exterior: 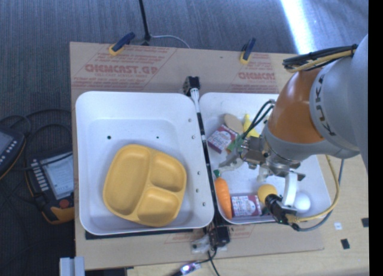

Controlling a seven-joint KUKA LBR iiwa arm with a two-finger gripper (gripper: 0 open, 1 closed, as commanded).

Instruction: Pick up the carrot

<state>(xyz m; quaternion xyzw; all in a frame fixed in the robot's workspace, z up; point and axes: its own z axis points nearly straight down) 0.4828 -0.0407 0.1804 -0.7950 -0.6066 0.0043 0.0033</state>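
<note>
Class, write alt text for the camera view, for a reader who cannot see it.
A grey and orange robot arm reaches over the right white bin, where a carrot lies by the left wall among small food items. The left white bin holds a yellow divided tray.

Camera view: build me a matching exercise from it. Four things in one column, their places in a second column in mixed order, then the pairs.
Things:
1. carrot
2. yellow divided plate
3. white egg
4. blue clamp

Places:
A. left bin
B. far left edge of the brown board
C. right bin, against its left wall near the front corner
D. right bin, front right, beside the arm

Pairs: 1-C, 2-A, 3-D, 4-B
</note>
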